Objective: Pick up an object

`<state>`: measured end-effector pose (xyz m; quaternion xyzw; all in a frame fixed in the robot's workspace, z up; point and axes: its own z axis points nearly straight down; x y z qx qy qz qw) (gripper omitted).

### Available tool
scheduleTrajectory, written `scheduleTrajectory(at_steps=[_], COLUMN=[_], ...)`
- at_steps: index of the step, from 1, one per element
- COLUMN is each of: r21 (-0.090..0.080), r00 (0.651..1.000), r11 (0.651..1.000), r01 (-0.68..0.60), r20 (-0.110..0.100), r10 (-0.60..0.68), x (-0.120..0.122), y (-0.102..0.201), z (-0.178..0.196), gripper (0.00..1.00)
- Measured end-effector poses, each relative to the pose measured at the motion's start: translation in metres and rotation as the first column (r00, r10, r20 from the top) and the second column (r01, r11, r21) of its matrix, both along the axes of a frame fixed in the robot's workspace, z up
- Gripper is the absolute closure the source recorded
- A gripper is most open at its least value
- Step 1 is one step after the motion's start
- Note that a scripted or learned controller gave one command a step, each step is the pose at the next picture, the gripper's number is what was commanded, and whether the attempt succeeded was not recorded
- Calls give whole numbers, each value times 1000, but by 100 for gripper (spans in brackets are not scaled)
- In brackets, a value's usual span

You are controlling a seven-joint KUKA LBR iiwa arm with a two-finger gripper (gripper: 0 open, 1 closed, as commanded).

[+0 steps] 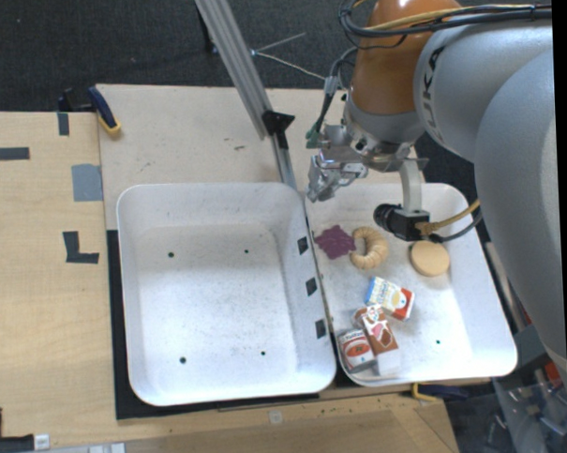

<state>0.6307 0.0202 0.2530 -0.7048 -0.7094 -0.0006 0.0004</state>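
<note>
So the arm is parked over the far left corner of the right bin (474, 288), with the gripper (326, 183) hanging just above the bin's back edge, next to the divider between the two bins. Honestly can't tell from this angle how the gripper is set, it's small and blurry, and nothing is visibly caught in it. The stuff to grab all sits in that right bin: a purple piece (334, 240) closest to the gripper, a tan ring-shaped thing like a donut (368, 248) just beside it, a round tan bun (429, 259) further right, then a small white carton (390, 297) and a couple of reddish cartons (368, 339) toward the near edge. Looks to me like the approach step, nothing picked yet. Next move probably needs a short shift toward the purple piece and a straight drop, staying clear of the bin wall.
</note>
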Motion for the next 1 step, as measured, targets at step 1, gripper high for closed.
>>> scheduleTrajectory(at_steps=[1], r21=[-1], r00=[1000], r11=[1000], r01=[0], r20=[-3], r10=[0], x=[8], y=[57], z=[-18], gripper=[100])
